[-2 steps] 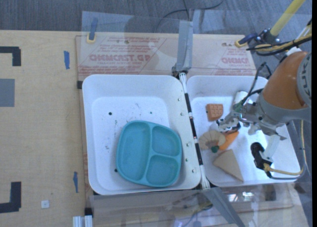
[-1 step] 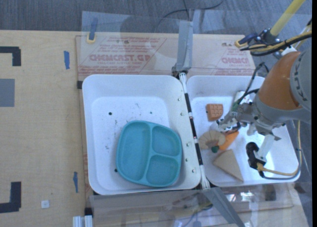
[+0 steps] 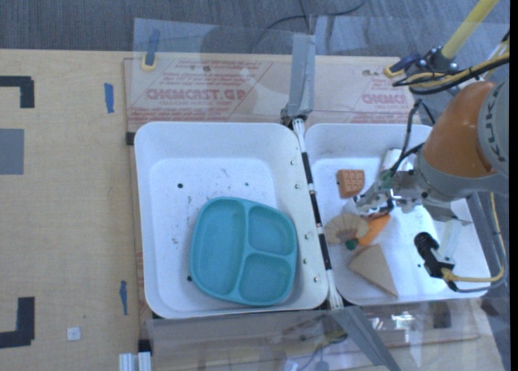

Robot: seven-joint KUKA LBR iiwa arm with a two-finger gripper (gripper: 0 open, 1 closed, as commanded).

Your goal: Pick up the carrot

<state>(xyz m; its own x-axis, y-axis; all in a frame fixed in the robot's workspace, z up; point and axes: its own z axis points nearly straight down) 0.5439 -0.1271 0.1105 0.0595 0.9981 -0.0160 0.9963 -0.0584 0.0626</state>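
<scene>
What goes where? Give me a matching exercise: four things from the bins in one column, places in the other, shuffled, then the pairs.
Things:
1. teal divided plate
2. carrot
3. orange waffle piece
4. tan wedge

Places:
A. right bin, near its front edge
B. left bin
C. right bin, directly under the tool
D. right bin, toward the back, left of the arm

Pairs: 1-B, 2-C, 3-D, 4-A
</scene>
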